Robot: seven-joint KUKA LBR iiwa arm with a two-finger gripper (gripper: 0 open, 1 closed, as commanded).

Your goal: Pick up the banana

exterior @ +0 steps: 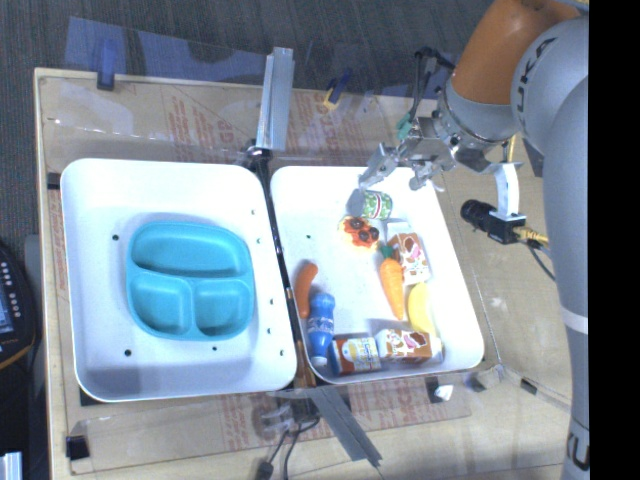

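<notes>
The banana (pixel 421 309) is yellow and lies near the right wall of the right bin (pixel 462 298), between an orange carrot (pixel 391 284) and the bin's edge. My gripper (pixel 397 174) hovers over the far end of that bin, well behind the banana. Its fingers (pixel 373 171) stand open with nothing between them. A green can (pixel 376 205) sits just below the gripper.
The right bin also holds a red and black toy (pixel 360 231), a small carton (pixel 410 255), a sausage (pixel 304 286), a blue bottle (pixel 320 328) and a carton lying flat (pixel 385 349). A blue divided tray (pixel 190 278) lies in the left bin (pixel 90 188).
</notes>
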